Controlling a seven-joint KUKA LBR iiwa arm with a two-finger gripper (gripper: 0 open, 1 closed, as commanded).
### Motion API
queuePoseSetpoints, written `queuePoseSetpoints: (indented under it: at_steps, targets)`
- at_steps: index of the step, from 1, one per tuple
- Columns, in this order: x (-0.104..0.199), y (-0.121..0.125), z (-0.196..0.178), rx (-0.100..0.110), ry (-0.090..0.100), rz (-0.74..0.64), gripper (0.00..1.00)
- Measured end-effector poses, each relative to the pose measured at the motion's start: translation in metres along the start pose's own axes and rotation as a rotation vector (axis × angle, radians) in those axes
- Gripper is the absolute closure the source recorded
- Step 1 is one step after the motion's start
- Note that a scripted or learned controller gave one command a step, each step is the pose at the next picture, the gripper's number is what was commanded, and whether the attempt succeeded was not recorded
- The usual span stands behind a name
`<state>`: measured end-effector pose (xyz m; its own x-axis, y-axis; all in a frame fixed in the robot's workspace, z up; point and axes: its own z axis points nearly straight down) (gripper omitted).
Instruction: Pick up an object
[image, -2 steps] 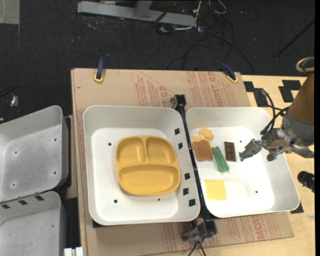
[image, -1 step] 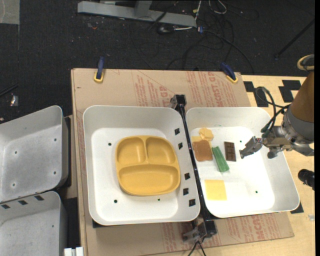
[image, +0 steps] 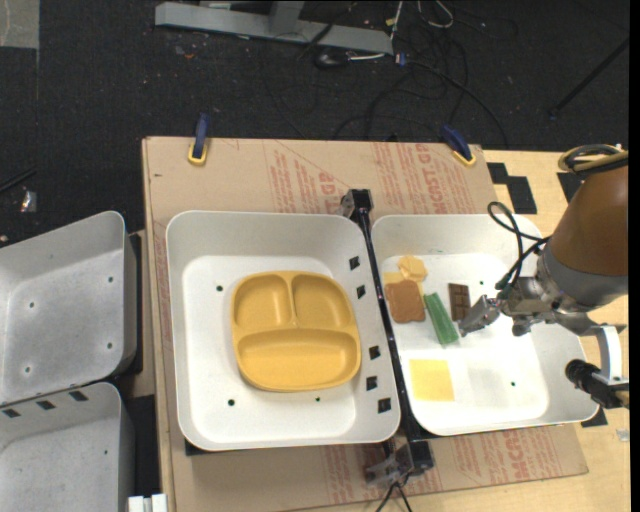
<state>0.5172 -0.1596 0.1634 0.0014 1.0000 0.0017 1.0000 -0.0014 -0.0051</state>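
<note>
End effector (image: 478, 318) low over the right bin (image: 520, 405), beside the dark brown block (image: 459, 299); open or closed, I cannot tell; nothing seen gripped; green stick (image: 440, 319), tan slab (image: 405, 300) and yellow square (image: 432, 380) lie in that bin; yellow divided tray (image: 296, 331) sits in the left bin (image: 200, 400).

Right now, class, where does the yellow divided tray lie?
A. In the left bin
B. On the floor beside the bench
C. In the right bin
A: the yellow tray lies flat in the left bin, while the small food pieces are in the right bin.
</note>
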Motion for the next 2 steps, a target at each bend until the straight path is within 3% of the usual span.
queuePoseSetpoints:
  at_steps: [2]
  targets:
    - [-0.002,0.002,0.073,-0.002,-0.001,0.000,0.00]
